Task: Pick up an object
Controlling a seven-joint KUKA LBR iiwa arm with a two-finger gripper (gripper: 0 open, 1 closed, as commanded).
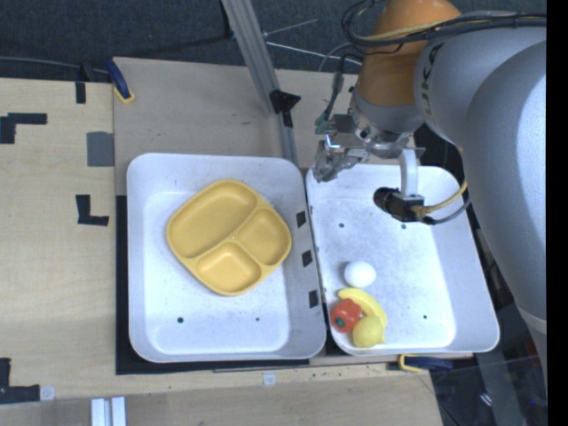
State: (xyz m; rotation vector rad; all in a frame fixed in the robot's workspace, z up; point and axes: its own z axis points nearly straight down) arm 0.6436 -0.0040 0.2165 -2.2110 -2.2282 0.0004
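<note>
A white egg-shaped ball (pixel 359 274) lies in the right bin (pixel 444 264), near its front left. Just in front of it sit a yellow banana (pixel 366 304), a red pepper-like piece (pixel 346 313) and a yellow lemon-like piece (pixel 368 332), bunched together at the bin's front left corner. My gripper (pixel 327 169) hangs over the back left corner of the right bin, well behind these objects. Nothing shows between its fingers.
The left bin (pixel 151 238) holds a yellow divided plate (pixel 229 236). A grey metal pole (pixel 257 60) slants down to the back edge between the bins. A black cable fitting (pixel 399 204) hangs from the wrist over the right bin.
</note>
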